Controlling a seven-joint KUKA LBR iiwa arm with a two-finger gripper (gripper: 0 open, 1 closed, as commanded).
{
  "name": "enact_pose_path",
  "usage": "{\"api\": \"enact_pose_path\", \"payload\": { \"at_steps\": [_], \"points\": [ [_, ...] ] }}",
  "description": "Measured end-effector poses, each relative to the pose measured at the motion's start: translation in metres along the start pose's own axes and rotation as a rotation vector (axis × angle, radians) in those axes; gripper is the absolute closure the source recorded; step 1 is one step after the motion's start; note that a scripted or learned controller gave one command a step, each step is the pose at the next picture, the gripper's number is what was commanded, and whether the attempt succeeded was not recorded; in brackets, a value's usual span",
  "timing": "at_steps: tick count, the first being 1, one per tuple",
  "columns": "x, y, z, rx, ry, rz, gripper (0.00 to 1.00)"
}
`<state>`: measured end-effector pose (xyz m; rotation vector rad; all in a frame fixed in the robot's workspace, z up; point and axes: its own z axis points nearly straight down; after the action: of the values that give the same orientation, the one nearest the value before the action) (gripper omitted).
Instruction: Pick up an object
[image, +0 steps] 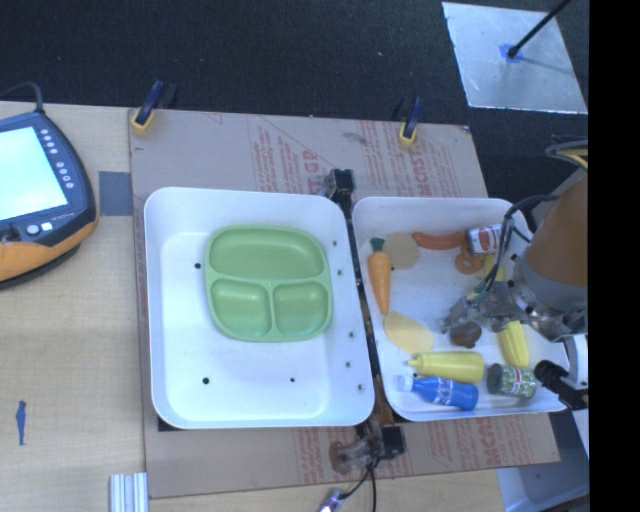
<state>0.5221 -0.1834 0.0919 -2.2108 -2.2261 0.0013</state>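
While the arm (560, 255) is reaching in from the right, the gripper (470, 318) is sitting low over the middle of the right bin (372, 215), and its grip state is something I cannot tell from this angle. Candidate objects are all lying in that bin: a carrot (380, 281) by the left wall, a yellow bottle (446, 365) and a blue bottle (440, 392) near the front, a corn cob (514, 343) just right of the gripper, a small can (482, 239) at the back. Left bin (160, 300) is holding a green divided plate (269, 283).
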Motion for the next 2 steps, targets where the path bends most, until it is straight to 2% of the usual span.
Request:
{"api": "enact_pose_path", "payload": {
  "at_steps": [1,2],
  "points": [
    [-0.002,-0.001,-0.01,0.003,-0.002,-0.004,1.0],
    [0.064,0.017,-0.123,-0.003,-0.002,0.001,1.0]
  ]
}}
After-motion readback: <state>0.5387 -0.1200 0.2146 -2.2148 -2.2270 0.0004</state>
